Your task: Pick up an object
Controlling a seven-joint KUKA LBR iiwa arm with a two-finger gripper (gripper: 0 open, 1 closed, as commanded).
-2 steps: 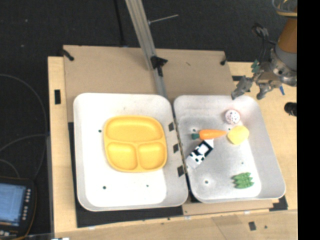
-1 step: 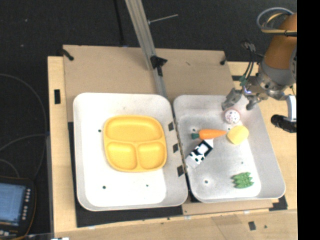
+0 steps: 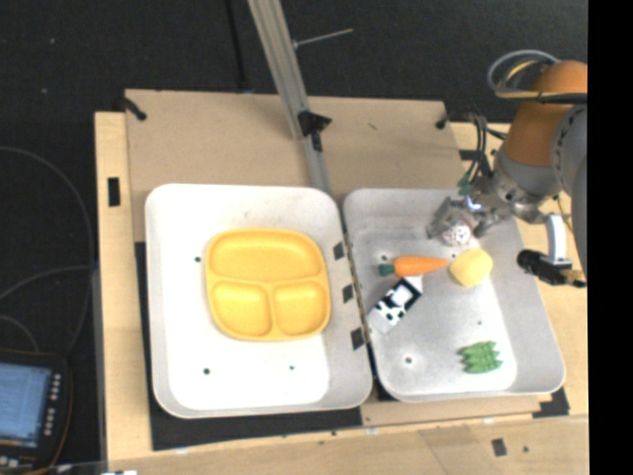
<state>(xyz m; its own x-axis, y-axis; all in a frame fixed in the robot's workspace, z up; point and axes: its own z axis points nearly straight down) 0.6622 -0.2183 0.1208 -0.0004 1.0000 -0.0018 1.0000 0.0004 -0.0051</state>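
Jaws low over the right bin

We cannot tell how the jaws (image 3: 457,228) stand; just beside them lies a lemon (image 3: 471,267), probably light, firm, likely to roll: grip its middle.

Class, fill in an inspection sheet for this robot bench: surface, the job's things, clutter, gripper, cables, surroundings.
Surface: wooden bench bearing a left bin and a right bin.
Job's things: carrot, yellow ball, black-and-white block and green piece, all in the right bin.
Clutter: yellow divided tray in the left bin.
Gripper: gripper over the right bin's far side; finger state unclear.
Cables: looped cable above the wrist.
Surroundings: dark floor, slanted metal pole, screen at lower left.
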